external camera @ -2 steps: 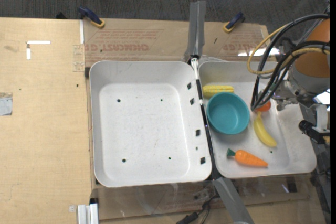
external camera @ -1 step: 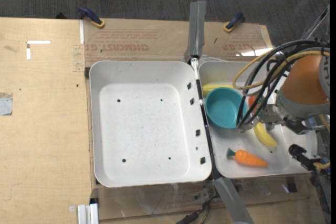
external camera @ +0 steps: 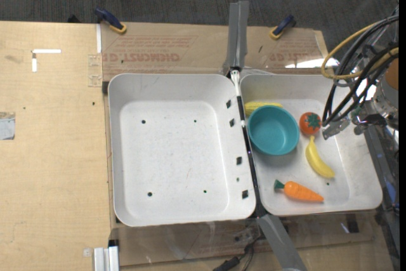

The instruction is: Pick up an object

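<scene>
Two shallow white bins sit side by side on a brown wooden bench. The left white bin has small dark dots on its floor. The right white bin holds the toys. A round teal plastic bowl sits near the left wall of that bin, open side up. A flat yellow thing peeks out from behind the bowl, and it is too hidden to name. A small red toy tomato with a green top lies just right of the bowl. A yellow toy banana lies below the tomato. An orange toy carrot with a green end lies near the front of the bin. The grey robot arm's gripper comes in from the right, just beside the tomato. It cannot be told how the gripper is set, and no toy is seen in its grip. Yellow and black cables loop above it.
</scene>
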Robot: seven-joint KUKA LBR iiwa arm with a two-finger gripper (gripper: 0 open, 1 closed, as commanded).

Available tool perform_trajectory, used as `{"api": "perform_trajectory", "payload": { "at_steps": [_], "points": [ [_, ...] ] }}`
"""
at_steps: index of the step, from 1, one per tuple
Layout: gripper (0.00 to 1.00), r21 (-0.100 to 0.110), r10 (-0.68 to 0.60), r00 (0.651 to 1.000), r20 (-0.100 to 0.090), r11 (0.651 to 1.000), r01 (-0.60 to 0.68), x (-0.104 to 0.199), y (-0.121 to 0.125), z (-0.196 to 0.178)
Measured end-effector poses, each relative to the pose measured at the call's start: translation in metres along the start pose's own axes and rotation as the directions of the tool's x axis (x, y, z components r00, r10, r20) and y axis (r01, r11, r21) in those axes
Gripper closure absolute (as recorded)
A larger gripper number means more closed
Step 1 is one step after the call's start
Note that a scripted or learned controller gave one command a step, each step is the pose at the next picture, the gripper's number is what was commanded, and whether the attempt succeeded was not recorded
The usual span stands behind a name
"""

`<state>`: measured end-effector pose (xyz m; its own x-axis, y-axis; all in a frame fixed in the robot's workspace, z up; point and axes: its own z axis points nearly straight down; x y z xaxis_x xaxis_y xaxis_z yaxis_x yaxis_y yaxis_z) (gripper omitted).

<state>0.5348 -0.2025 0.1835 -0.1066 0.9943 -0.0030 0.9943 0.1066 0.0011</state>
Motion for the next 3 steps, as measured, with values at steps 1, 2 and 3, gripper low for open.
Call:
{"api": "perform_trajectory", "payload": {
  "at_steps": [1,2,3],
  "points": [
    [0.00,-0.001,-0.146,0.989,-0.001,0.989,0.146,0.062,0.059,0.090],
    [0.00,0.013,-0.210,0.978,0.006,0.978,0.210,0.079,0.130,0.091],
    [0.00,0.002,-0.157,0.988,-0.002,0.988,0.157,0.075,0.019,0.092]
  ]
}}
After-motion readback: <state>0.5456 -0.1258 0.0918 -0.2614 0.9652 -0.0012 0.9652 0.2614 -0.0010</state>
